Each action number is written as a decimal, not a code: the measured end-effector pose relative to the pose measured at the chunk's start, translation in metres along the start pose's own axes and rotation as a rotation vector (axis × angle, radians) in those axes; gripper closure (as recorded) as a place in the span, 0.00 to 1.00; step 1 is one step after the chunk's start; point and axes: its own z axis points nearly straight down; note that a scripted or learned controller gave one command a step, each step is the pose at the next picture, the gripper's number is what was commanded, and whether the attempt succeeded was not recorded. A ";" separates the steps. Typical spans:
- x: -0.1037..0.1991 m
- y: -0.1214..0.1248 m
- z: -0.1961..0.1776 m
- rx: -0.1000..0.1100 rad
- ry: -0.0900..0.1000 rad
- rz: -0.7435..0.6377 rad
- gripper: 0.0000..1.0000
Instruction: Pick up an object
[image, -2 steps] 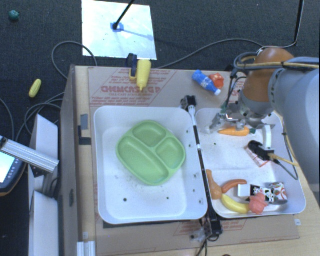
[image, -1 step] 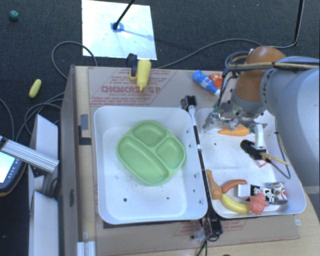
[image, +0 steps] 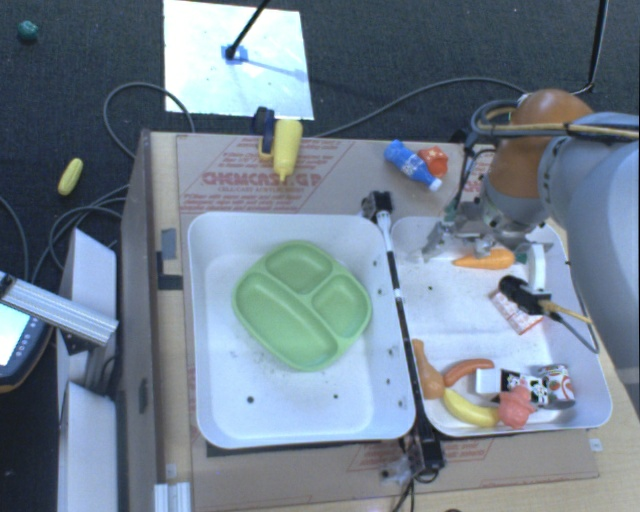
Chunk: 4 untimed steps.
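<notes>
The gripper (image: 467, 238) is low in the far part of the right bin (image: 598, 398), close to its back wall, and the slanted view hides its tip behind the wrist, so I cannot tell whether it is released or clenched. Nothing can be seen held in it. Just beside it, on the near side, a carrot (image: 485, 261) lies flat on the bin floor; this looks like the likeliest target, though whether the gripper touches it cannot be made out. Farther out in the same bin, a red-and-white packet (image: 516, 319) rests by the right wall. A cluster sits along the near edge: a banana (image: 470, 408), a sausage (image: 468, 369), a pink lump (image: 515, 408) and a small printed box (image: 548, 384). The left bin (image: 220, 420) holds a green divided plate (image: 300, 303). Judging from this, the reach appears done, but the grasp and the lift are both left: no object is off the floor yet.
</notes>
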 end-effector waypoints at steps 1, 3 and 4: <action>-0.011 -0.009 0.000 0.001 0.001 0.000 0.00; 0.014 -0.002 0.004 0.008 0.002 -0.002 0.00; -0.009 -0.005 0.004 0.009 0.001 0.001 0.00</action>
